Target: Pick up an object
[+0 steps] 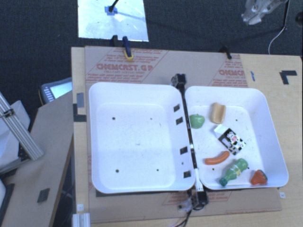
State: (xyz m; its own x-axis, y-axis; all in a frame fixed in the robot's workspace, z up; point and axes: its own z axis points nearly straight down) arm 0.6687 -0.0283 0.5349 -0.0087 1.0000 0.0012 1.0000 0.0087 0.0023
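The hand (258,6) hangs high at the far right corner, well apart from both bins and out over the dark floor beyond the worktop (293,86); it is pale and blurred, so I cannot tell how it is set. That parked spot looks deliberate: it leaves the camera a clean look at everything to be picked. All the objects lie in the right bin (272,122), loosely scattered, which gives room to come down around most of them. The left bin (102,96) beside it shares the middle divider. A small green apple (197,121) sits close against that divider, an awkward place for a grab. A tan bread slice (218,112) lies near it toward the far side. In the middle, a flat black-and-white card (231,140) rests at a slant; it looks thin and hard to lift. Just below it an orange sausage (217,159) lies apart from its neighbours, slim and curved, probably the easiest pick. Nearer the front rim a green bottle (234,171) lies on its side, and a red-orange strawberry (258,177) sits in the corner, tight to the wall.
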